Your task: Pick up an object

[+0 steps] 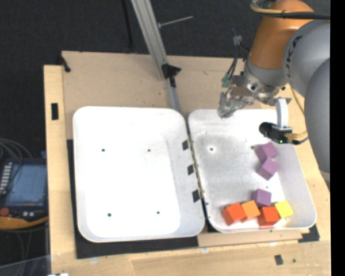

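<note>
**Inspector A:** Status of the pick?

**Inspector B:** Not begun, in my judgement. The hand [227, 109] hangs over the far edge of the right bin [230, 171], near its far-left corner, well apart from every block. Nothing shows between its tips. Whether it is released or clenched I cannot tell; the tips are too small and blurred.

**Inspector A:** Candidates?

**Inspector B:** All in the right bin. Two purple blocks [268, 160] sit touching, one behind the other, toward the bin's right side. A third purple block [263, 197] lies nearer the front. Along the front wall runs a tight row: a red-orange block [234, 213], an orange block [250, 209], another red-orange block [269, 215] and a yellow block [284, 209].

**Inspector A:** Condition?

**Inspector B:** Small cubes, matte, apparently rigid. The front row is crowded against the wall, so finger clearance looks poor there. The purple pair stands more open.

**Inspector A:** Left bin [126, 171]?

**Inspector B:** White, shallow, beside the right one on the worktop [103, 79].

**Inspector A:** Remaining?

**Inspector B:** Approach, descend, close, lift. All of it.
</note>
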Robot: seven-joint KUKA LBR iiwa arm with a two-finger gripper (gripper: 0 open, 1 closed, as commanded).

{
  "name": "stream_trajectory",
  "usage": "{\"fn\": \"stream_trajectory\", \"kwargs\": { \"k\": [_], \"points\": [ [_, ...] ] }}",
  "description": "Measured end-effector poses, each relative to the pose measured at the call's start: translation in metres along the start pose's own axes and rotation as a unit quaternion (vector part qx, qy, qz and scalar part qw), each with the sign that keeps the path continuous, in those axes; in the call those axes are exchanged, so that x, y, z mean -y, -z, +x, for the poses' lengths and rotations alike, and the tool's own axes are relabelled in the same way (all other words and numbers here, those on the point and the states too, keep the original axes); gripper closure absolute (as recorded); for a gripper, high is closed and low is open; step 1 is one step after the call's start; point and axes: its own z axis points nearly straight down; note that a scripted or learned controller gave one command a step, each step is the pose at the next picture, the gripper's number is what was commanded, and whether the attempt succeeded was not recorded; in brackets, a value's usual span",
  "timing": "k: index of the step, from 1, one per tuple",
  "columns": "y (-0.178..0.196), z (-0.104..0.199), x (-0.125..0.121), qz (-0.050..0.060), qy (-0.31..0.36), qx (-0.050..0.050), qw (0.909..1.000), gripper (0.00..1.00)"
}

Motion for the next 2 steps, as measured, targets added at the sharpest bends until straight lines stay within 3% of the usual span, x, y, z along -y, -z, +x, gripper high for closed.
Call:
{"fn": "stream_trajectory", "kwargs": {
  "k": [1, 2],
  "points": [
    [0.065, 0.0, -0.004, -0.002, 0.001, 0.001, 1.0, 1.0],
    [0.071, 0.042, 0.024, 0.003, 0.002, 0.0, 1.0, 1.0]
  ]
}}
